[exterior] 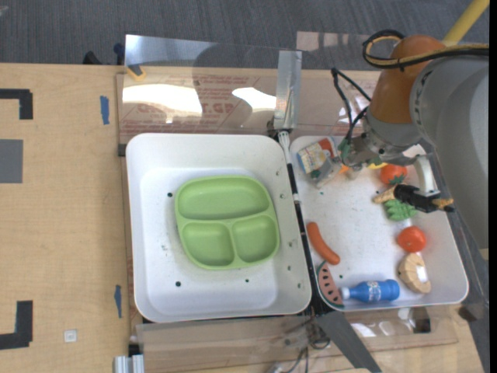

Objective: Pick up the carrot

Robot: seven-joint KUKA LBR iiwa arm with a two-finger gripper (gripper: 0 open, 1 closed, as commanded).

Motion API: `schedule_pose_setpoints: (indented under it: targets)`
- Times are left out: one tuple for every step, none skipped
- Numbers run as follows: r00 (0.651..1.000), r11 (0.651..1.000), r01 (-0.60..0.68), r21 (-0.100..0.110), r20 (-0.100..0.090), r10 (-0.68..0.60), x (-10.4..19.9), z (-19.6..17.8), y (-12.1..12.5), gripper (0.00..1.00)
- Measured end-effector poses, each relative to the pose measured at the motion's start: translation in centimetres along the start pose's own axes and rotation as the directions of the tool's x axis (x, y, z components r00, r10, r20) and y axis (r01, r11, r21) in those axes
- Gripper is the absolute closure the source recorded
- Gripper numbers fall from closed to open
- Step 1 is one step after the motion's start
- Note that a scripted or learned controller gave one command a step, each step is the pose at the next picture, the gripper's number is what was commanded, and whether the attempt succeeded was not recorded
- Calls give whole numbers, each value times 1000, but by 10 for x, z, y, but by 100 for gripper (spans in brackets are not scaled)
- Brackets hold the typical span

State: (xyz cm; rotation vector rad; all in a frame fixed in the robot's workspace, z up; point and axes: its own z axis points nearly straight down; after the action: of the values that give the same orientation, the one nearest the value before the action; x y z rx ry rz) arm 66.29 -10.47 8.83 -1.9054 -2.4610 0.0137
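Note:
The carrot, a small orange piece, lies near the back of the right bin. My gripper hangs over that bin's back edge, just left of the carrot and apart from it. The grey arm with its orange band comes in from the upper right and covers the bin's far right corner. I see nothing held at the gripper.
The right bin also holds a small carton, a red sausage, a watermelon slice, a blue bottle, a bread piece, a tomato and a green leafy toy. A green divided plate sits in the left bin.

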Motion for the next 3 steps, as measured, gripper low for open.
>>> schedule_pose_setpoints:
  targets:
    - [1000,1000,-3,5,9,3,-5,-8,-3,100]
    - [974,974,-225,-39,13,225,57,-100,18,100]
    - [973,973,-228,-32,13,228,56,-96,16,0]
